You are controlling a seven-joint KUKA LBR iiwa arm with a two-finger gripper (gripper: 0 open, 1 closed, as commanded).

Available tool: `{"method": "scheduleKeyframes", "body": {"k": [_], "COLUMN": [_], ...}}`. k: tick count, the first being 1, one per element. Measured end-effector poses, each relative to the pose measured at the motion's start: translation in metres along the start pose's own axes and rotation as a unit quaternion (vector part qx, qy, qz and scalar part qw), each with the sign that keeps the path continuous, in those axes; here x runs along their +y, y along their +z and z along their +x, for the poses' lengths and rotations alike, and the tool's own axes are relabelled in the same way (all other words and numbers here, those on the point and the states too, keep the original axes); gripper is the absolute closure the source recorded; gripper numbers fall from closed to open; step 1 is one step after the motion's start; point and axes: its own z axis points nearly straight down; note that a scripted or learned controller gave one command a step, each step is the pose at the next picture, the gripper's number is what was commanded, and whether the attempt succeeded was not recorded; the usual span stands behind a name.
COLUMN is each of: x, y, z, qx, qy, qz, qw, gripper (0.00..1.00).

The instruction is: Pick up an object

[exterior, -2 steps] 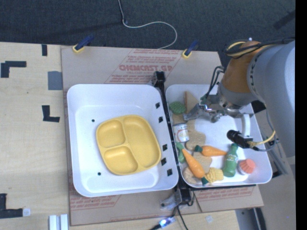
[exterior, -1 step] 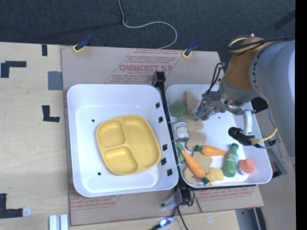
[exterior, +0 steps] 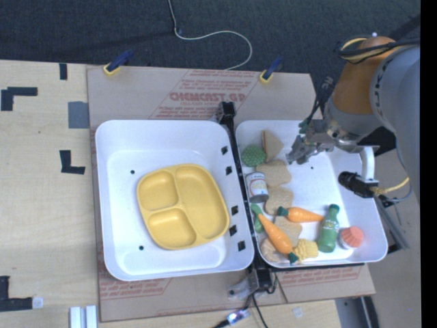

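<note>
So the arm (exterior: 372,80) comes in from the right, grey with that orange band, and its gripper (exterior: 300,152) hangs over the upper part of the right bin (exterior: 369,214), just beside the pile of toy food; honestly it's too small and dark to make out whether the pincer is open or closed, so can't tell, and nothing visibly sits in it. The stuff to pick is all in that right bin, crowded along its left side and bottom: a green round piece (exterior: 252,156) next to a tan bread slice (exterior: 272,143) near the top; a little can (exterior: 257,184) against the divider; more tan bread-like pieces (exterior: 278,176) below; two carrots, one (exterior: 300,215) lying roughly level and one (exterior: 276,236) slanted down toward a corn cob (exterior: 306,250); a green bottle (exterior: 328,229) standing near the lower right with a reddish-orange piece (exterior: 351,236) just beside it. The left bin (exterior: 113,183) has a yellow divided plate (exterior: 182,205) lying flat in the middle; both bins rest on a cardboard sheet (exterior: 198,91) on the bench.
</note>
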Motion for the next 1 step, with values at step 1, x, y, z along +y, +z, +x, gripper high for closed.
{"method": "scheduleKeyframes", "body": {"k": [1], "x": [0.0068], "y": [-0.0444], "z": [0.0023], "qx": [0.000], "qy": [0.000], "qz": [-0.001], "qw": [1.0000], "gripper": [1.00]}}
